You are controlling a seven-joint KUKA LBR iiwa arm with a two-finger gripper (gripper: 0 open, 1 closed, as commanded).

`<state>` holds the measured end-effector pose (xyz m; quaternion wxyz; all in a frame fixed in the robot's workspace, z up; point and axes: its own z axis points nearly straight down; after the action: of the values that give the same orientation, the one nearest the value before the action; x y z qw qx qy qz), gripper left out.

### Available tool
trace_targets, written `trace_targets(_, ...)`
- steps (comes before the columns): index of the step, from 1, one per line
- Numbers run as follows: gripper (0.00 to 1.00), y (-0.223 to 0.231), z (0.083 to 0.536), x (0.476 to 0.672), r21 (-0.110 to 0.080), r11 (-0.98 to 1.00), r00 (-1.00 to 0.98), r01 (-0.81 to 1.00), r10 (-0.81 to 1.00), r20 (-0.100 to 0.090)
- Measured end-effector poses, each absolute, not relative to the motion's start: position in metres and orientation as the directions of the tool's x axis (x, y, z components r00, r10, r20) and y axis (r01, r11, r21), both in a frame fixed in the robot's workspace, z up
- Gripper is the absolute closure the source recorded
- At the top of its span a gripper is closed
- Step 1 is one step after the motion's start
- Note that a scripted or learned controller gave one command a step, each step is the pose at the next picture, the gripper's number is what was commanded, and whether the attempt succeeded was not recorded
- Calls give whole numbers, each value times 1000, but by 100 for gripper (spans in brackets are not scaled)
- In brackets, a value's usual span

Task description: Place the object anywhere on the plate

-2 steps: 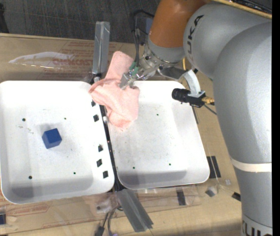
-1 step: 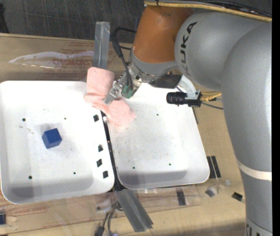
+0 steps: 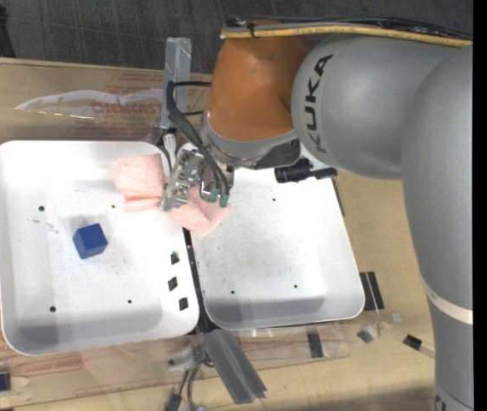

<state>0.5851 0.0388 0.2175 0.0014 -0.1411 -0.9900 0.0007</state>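
A pink plate (image 3: 145, 181) is seen tilted across the divide between the two white bins (image 3: 20, 229), its long axis running upper left to lower right. A blue cube (image 3: 90, 240) lies in the left bin, well apart. The gripper (image 3: 181, 188) sits over the plate; its grasp cannot be told. A tan bench (image 3: 380, 229) and dark floor surround.

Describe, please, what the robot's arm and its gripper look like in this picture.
The arm is bulky, rounded and matte grey, with black KUKA lettering on one link and a wide orange band above the wrist. Black cables run beside the wrist. The gripper is small, metallic and silver-grey.
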Motion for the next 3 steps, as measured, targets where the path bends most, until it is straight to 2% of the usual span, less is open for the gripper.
trace_targets(1,100,75,212,554,-1,1000,-1000,-5,-5,4)
trace_targets(2,100,107,218,517,-1,1000,-1000,-9,-9,1)
trace_targets(3,100,152,230,493,-1,1000,-1000,-11,-11,3)
